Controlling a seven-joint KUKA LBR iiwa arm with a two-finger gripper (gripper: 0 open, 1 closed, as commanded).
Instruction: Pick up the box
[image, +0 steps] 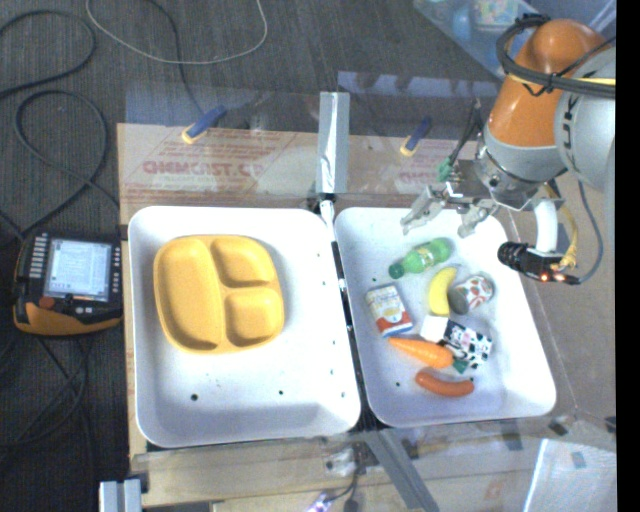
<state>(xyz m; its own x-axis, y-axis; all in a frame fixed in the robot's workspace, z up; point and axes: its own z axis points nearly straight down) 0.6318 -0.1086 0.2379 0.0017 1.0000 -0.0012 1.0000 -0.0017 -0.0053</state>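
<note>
While the arm reaches in from the right, its gripper hangs over the far edge of the right bin with both fingers spread apart and nothing between them. Two white bins sit side by side on the bench. One yellow divided tray, with three compartments, lies in the left bin. The right bin carries a cluster of small items: one box, white with red and blue print, lying near the bin's left side, well below and to the left of the gripper; one green bottle on its side just beyond the box; one yellow banana right of the box; one silver can beside the banana; one orange carrot just in front of the box; one black-and-white patterned item touching the carrot's thick end; and one reddish sausage nearest the front wall. A small white piece lies between the banana and the carrot, too small to identify. One handheld pendant with a lit screen rests on the floor left of the bench.
</note>
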